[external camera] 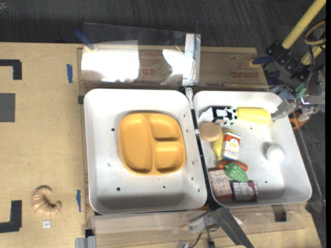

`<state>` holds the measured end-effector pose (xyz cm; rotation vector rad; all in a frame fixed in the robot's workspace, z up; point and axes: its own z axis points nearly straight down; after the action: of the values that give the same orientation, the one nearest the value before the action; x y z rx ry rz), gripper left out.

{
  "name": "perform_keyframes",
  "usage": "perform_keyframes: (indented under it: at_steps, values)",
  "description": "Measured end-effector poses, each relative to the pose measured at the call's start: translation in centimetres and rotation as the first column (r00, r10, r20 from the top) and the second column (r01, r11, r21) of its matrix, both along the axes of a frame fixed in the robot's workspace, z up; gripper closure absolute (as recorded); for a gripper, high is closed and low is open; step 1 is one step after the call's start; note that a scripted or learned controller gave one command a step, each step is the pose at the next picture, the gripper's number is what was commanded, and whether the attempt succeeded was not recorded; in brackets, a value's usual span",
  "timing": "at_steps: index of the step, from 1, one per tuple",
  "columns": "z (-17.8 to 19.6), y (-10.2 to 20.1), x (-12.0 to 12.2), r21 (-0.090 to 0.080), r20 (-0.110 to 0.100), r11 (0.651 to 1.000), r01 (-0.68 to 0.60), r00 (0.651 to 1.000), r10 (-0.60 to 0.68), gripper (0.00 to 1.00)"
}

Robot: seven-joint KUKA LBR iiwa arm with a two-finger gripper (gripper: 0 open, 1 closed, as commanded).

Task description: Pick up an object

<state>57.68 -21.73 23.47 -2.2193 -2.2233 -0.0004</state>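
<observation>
Camera view looked down on a tan wooden desk [36, 138] bearing two shallow white bins side by side. The left white bin [98, 138] held a yellow plastic tray with three compartments [151, 142], lying near its middle. The right white bin [297, 164] held a cluster of small things along its left half: a black-and-white patterned item [223, 114] at the top, a yellow block [253, 115] just beside it to the right, a round tan wooden disc [210, 132] below, then a yellow-and-red small carton [230, 146], a green-and-red toy vegetable [235, 170], and a dark red labelled packet [235, 189] near the bottom rim. A small white rounded object [274, 151] sat apart from the cluster, toward the right side of that bin.

At the right bin's upper right corner, the arm's tool [305, 103] hung over the rim, well apart from the cluster; whether it was open or closed I cannot tell. A tan curled toy [46, 200] lay on the desk, left of both bins.
</observation>
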Motion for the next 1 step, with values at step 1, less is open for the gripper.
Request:
perform_keyframes:
  at_steps: [1]
  values:
    - [-11.17, 0.93, 1.19, 0.004, -0.009, 0.973, 0.23, 0.973, -0.23, 0.0]
